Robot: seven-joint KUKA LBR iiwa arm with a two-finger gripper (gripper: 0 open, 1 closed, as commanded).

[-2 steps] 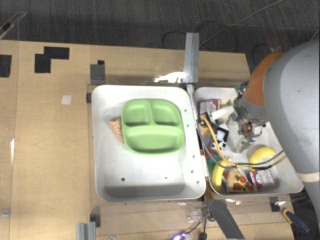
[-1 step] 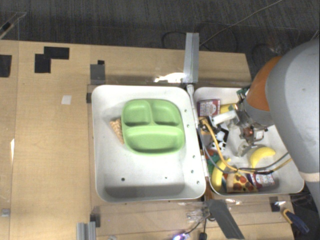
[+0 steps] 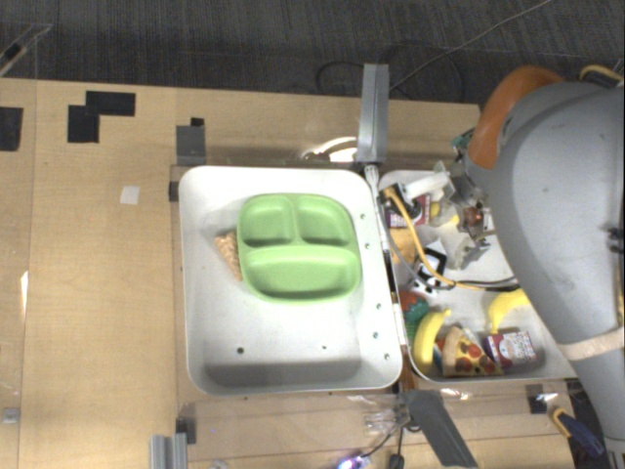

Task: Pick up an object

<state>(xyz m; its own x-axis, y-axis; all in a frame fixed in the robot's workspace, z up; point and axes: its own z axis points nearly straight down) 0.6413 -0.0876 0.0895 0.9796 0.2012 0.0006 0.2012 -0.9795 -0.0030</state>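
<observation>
a grey arm (image 3: 566, 223) with an orange band (image 3: 503, 101) reaches in from the right over the right bin (image 3: 488, 371), its bulk covering much of that bin.

nearest the camera, along the right bin's front edge, lie a banana (image 3: 428, 336), a pizza slice (image 3: 463, 353) just beside it, and a dark red packet (image 3: 515, 346) to the right. a second banana (image 3: 507, 307) sits just behind the packet, partly under the arm. a small red and green item (image 3: 414, 313) rests at the first banana's far end, close to the bin's left wall.

further back, the gripper (image 3: 467, 225) hangs low over the middle of the right bin amid a tangle of yellow cable (image 3: 415, 242) and small cluttered objects too jumbled to name. whether its fingers are open or closed cannot be told, and nothing can be made out between them.

in the left bin (image 3: 225, 360) a green divided plate (image 3: 298, 245) lies flat in the far half, three compartments facing up, close to the bin's right wall. a tan, speckled flat item (image 3: 228, 252) pokes out from under the plate's left edge. the near half of this bin shows bare white floor.

beyond both bins, a grey post (image 3: 374, 115) stands at the seam between them on the wooden bench (image 3: 88, 291), with black marks (image 3: 98, 113) at the far left.
</observation>
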